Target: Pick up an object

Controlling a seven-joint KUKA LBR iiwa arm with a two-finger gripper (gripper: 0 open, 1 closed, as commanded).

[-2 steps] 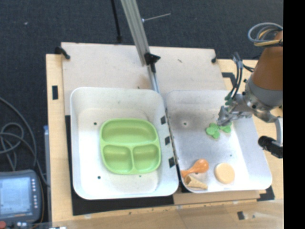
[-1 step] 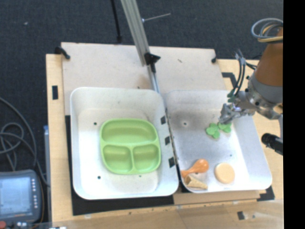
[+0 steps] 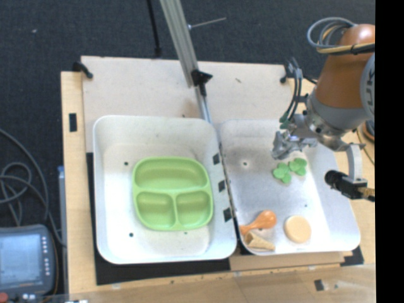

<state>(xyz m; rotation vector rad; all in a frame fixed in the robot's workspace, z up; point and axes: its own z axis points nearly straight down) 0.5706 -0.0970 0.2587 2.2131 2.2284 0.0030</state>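
Observation:
My gripper (image 3: 282,149) hangs over the back of the right bin (image 3: 252,144), just above and to the left of a small green leaf-shaped piece (image 3: 288,170). Nothing shows between its fingers. Near the bin's front edge lie an orange spoon-like piece (image 3: 261,220), a tan cone-like piece (image 3: 259,239) and a pale round disc (image 3: 297,228). A green divided plate (image 3: 172,192) rests in the middle of the left bin (image 3: 113,163).
A metal pole (image 3: 180,36) rises from the back of the bench between the bins. The raised rims of both bins meet in the middle. Bare floor lies in the right bin's centre (image 3: 259,188).

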